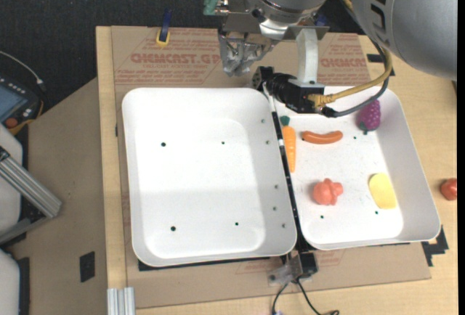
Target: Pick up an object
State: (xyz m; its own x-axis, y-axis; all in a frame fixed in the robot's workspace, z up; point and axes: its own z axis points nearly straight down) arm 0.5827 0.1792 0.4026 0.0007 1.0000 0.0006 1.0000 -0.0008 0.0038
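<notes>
Candidates all sit in the right bin: carrot against the bin's left wall, long axis running up-down in frame, fat end toward the top. Sausage just right of it, lying left-right. Purple grapes at the bin's upper right. Pink-red lumpy fruit mid-bin, yellow piece right of that. All lie apart from one another except carrot and sausage, which are near.

Left bin has bare white floor with a few dark dots.

Gripper sits top centre of frame, over the cardboard beyond the bins' far edge, above the left bin's upper right corner. Jaws: cannot tell how far apart, the metal parts blur together under the wrist. Nothing visible held between them.

Key relation: every object lies below and right of the gripper in frame. Carrot is nearest, almost straight down-frame and slightly right. My read: the carrot's spot against the wall leaves little clearance on that side, so a closing direction across its short axis risks clipping the rim. Sausage or pink-red fruit look like freer targets.

Orange thing lies outside the bins at the right edge, on the table.
</notes>
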